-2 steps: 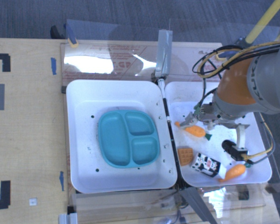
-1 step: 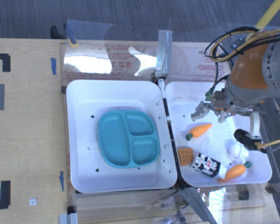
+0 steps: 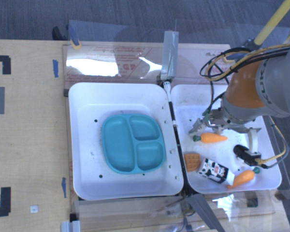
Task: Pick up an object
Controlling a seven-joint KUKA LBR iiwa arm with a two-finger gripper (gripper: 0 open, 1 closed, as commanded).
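you'd grip the carrot [image 3: 213, 138] under the gripper [image 3: 206, 123] across its thick middle; it looks light, hard, slippery, though i cannot tell the tool's state.

Two white bins [image 3: 82, 129], one teal divided plate [image 3: 133, 142], two orange toy carrots [image 3: 213, 138], one waffle piece [image 3: 192, 160], one black-and-white cow-print carton [image 3: 213, 171], one arm [image 3: 261, 91].
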